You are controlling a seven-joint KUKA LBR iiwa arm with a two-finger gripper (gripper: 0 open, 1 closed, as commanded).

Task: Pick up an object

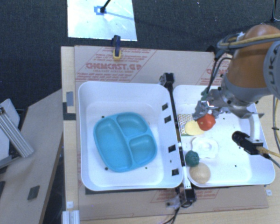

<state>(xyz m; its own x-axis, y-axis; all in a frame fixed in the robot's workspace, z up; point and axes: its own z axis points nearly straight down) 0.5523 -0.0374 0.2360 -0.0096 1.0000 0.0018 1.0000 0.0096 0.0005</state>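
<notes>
My gripper (200,111) hangs over the left part of the right bin (252,171), reaching in from the right. A red round object (206,122) sits directly below and against the gripper's tip. A pale yellow object (193,128) lies just left of the red one, touching it. Below them lie a white flat object (206,147), a teal fuzzy ball (192,158) and a beige ball (200,172). Whether the red object is gripped is unclear from this angle.
The left bin (91,94) holds a blue divided plate (125,141). A small mesh-patterned piece (184,120) lies by the right bin's left wall. The divider (173,125) between the bins carries black clips. The right bin's lower right floor is bare.
</notes>
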